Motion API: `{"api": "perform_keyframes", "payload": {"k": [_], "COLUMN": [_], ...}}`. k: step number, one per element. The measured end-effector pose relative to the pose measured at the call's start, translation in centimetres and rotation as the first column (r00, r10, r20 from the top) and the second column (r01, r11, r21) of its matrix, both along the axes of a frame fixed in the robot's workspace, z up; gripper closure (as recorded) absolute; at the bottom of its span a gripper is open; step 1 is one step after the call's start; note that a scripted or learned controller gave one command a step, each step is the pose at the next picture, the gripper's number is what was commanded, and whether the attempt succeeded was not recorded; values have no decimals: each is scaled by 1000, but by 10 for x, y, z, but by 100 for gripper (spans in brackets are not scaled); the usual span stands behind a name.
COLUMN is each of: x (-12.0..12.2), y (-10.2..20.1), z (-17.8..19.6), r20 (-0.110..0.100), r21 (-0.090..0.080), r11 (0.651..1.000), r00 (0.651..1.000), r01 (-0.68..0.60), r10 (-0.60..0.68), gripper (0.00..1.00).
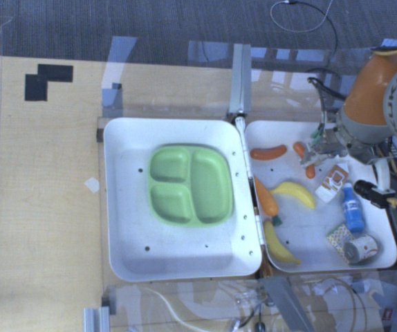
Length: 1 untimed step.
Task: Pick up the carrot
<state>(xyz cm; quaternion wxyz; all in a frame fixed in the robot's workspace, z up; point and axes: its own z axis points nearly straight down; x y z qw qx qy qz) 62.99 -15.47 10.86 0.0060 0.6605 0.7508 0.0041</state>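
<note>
Two white bins sit on a pale bench; the gripper (317, 151), whose state I cannot tell, hangs over the right bin (385, 258), with the carrot (265, 198) lying down-left of it against the divider, long axis steeply diagonal.

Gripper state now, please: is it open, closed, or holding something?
Gripper: cannot be told. It is low in the right bin, by a small orange piece; the carrot lies apart by the divider.

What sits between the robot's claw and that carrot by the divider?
In the camera view, the yellow banana lies between the gripper and the carrot, on the right bin's floor.
</note>
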Motion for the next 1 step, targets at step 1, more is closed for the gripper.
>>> {"api": "perform_keyframes", "payload": {"k": [1], "x": [-45], "y": [10], "z": [82], "r20": [-8], "r21": [1], "r11": [991], "r00": [991], "r01": [134], "r10": [-134], "gripper": [100]}}
